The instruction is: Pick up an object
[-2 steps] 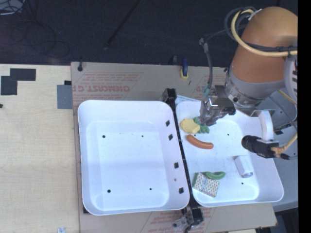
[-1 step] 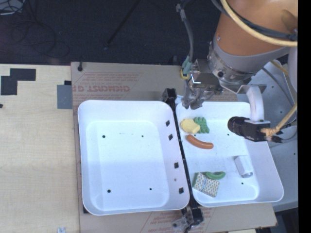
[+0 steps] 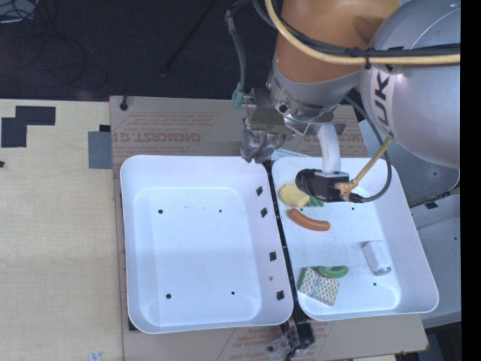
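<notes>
Approach step: the hand [image 3: 258, 147], finger state indeterminable, hangs over the far rim between the bins, while the hot dog [image 3: 309, 221] lies in the right bin [image 3: 409, 277]; next, descent onto a chosen object.

My gripper [image 3: 258, 147] hangs over the far end of the divider between the two white bins. The right bin [image 3: 409, 277] holds a yellow piece [image 3: 293, 195], an orange sausage [image 3: 309, 221], a green piece [image 3: 333, 271], a patterned packet [image 3: 319, 286] and a small grey cylinder [image 3: 376, 257]. The left bin [image 3: 139, 239] sits beside it.
</notes>
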Controlling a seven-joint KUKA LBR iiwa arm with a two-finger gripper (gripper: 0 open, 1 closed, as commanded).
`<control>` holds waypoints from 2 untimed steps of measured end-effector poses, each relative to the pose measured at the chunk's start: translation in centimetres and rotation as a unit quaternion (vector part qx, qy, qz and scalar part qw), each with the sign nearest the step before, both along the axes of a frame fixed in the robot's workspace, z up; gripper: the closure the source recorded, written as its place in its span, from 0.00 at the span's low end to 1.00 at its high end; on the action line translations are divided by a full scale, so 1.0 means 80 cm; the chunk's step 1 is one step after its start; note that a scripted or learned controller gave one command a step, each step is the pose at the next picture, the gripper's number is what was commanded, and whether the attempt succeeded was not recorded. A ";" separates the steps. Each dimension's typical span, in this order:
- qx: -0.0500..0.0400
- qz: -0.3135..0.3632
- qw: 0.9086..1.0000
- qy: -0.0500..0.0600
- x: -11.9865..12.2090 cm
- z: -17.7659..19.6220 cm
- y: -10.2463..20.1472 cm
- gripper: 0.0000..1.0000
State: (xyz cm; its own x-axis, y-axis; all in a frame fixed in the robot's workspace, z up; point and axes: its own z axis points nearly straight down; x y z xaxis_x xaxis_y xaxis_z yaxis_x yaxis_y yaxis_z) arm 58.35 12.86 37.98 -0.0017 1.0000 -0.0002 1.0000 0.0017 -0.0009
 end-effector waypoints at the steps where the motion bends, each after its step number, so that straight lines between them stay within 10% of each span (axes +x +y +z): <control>1: 0.000 0.000 1.000 0.000 -0.010 0.087 0.096 1.00; 2: 0.000 0.000 1.000 0.001 -0.025 0.178 0.143 1.00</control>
State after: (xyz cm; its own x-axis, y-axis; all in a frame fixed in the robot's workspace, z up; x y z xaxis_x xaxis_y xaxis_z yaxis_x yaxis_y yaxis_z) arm 56.34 24.31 52.22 -0.0011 1.0000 -0.0011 1.0000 0.0011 -0.0021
